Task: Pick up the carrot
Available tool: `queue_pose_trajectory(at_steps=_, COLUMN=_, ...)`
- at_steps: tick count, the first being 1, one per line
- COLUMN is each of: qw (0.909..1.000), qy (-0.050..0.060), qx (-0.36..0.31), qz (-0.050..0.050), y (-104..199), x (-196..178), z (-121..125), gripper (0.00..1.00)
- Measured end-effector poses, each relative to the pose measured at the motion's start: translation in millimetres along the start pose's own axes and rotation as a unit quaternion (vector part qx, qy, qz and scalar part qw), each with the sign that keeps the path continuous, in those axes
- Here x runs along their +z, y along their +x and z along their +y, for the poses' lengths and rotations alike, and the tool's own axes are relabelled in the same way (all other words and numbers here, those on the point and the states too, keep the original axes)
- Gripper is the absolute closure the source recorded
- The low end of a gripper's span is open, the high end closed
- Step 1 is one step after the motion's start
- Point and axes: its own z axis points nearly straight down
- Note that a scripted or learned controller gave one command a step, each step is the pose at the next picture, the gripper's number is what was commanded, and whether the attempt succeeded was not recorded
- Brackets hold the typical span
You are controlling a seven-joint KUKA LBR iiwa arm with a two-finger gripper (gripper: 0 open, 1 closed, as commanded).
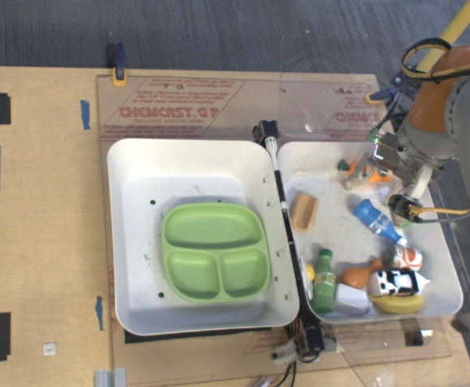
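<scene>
Tan board covers the bench [41,240], which is marked with black corner brackets and short blue tape strips along the left of the frame. Grey carpet [218,14] is seen across the top of the frame. A clear sheet with red lettering [178,103] is laid under the upper part of the bins.

Two white bins are counted, side by side. The left bin [130,216] is occupied by one green divided plate [215,250] with three compartments. The right bin [444,285] is crowded with small things.

The grey arm [460,119] is brought in from the upper right of the frame, its orange band [430,103] set above the wrist, and the wrist is tilted down toward the upper right corner of the right bin. Whether the jaws are wide or narrow cannot be told.

One carrot [362,174], orange with a green top, is seen in the upper part of the right bin, just beside the end of the arm; contact cannot be judged.

Counted below it are one blue bottle [377,220], one green bottle [324,279], one tan bread piece [303,211], one yellow banana [397,304], one black-and-white cow toy [397,282] and one red-and-white can [408,258].
</scene>
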Motion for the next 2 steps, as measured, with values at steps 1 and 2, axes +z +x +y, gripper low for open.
queue_pose_trajectory(at_steps=1, qw=0.9998, qy=0.004, qx=0.020, qz=0.000, y=-0.7, x=0.0, z=3.4, gripper=0.00)
queue_pose_trajectory(at_steps=2, qw=0.9969, qy=-0.002, qx=0.078, qz=-0.001, y=2.0, x=0.6, z=1.0, gripper=0.00)
